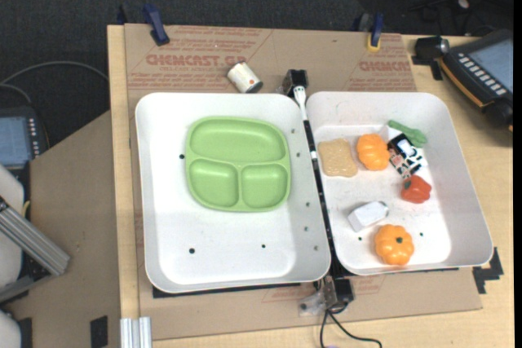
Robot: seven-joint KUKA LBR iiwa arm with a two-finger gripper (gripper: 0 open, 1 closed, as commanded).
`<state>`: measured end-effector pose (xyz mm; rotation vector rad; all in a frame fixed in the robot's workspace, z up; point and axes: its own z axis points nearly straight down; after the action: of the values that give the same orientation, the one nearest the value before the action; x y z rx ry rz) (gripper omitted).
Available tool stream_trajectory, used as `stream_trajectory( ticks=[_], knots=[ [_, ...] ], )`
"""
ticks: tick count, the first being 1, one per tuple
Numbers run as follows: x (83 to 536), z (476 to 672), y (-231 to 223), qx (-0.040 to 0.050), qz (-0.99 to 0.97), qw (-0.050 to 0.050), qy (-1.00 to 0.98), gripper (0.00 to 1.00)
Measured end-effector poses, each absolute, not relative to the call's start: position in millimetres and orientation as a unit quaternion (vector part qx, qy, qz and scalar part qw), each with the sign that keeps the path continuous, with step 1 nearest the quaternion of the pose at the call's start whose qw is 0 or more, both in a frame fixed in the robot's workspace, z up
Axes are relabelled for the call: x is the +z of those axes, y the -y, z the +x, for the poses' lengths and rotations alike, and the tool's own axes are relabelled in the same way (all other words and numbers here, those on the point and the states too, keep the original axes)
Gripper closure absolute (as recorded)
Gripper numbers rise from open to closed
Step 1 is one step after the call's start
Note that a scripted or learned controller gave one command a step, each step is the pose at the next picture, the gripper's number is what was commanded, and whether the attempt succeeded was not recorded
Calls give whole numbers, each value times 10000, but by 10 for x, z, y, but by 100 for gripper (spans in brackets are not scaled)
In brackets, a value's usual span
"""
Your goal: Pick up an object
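Because the task names no particular object, any of the loose items in the right bin (457,175) qualifies as the target. All candidates lie in that bin. A flat tan piece (337,158) rests near the bin's left wall, with a round orange item (373,151) just beside it. A green item (408,132) and a black-and-white item (404,152) crowd together toward the far right, and a red item (416,190) sits just below them. A small white block (368,214) lies near the centre, apart from its neighbours. An orange pumpkin-shaped item (393,244) sits near the front edge.

The left bin (155,216) carries a green divided plate (236,163) with three compartments and most likely serves as the receiving side. Both bins stand on a cardboard sheet (204,53) fixed to the bench by a blue clamp (155,24) and a second clamp (374,33), presumably so that contact does not shift the workspace. A small white cylinder (244,78) lies on the sheet behind the left bin, outside both bins.

Tool state: cannot be told from this view. No object appears lifted, so the pick is judged not yet done.

Recommended target: the white block or the pumpkin-shaped item, since each has free space around it. The crowded far-right group risks a grasp that catches two items or pushes one aside.
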<state>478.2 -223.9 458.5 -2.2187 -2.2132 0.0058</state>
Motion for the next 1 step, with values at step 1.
stream_trajectory(
  ticks=[1],
  knots=[
    [5397,5199,2171,-20,-7060,-63,7082,100]
  ],
)
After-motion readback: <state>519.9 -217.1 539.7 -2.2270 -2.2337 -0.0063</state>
